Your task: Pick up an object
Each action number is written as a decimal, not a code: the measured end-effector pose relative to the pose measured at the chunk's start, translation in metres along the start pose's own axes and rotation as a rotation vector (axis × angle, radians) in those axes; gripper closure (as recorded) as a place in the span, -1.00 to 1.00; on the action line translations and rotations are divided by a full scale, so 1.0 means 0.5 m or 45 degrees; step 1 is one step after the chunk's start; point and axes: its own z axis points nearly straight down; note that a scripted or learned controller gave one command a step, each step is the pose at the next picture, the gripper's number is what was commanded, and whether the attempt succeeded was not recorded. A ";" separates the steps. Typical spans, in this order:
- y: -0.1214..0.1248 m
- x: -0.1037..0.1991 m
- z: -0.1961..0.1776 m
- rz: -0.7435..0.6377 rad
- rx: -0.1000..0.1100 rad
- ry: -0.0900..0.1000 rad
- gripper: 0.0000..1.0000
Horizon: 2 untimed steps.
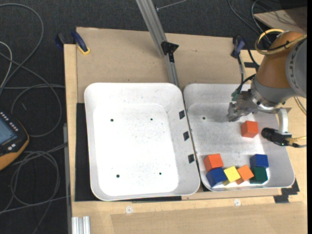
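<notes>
arm enters from the right, orange band over the right bin (195, 94). gripper (237, 112) is down low in the upper half of that bin, tip near the floor, just up-left of a lone orange block (249, 129). whether it is apart or together, i cannot tell: the end is dark and blurred against the bin. nothing shows caught in it.

lone orange block sits by itself mid-bin, apart from the rest, so it looks the easiest target: open room on all sides for a straight descent. gripper is beside it, not over it; a short shift toward lower right seems needed before any closing.

the other blocks bunch along the bin's near edge: an orange one (213, 161), blue (216, 176), yellow (231, 174), another orange (245, 172), blue (259, 160) and green (260, 175). several touch, likely slid together against the wall; tight neighbours would make clean entry hard there.

left bin (95, 94) holds only specks. both bins rest on the wooden worktop (122, 48).
</notes>
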 end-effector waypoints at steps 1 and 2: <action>-0.010 0.008 -0.095 -0.001 -0.004 -0.002 1.00; 0.007 -0.004 -0.215 -0.001 -0.008 -0.004 1.00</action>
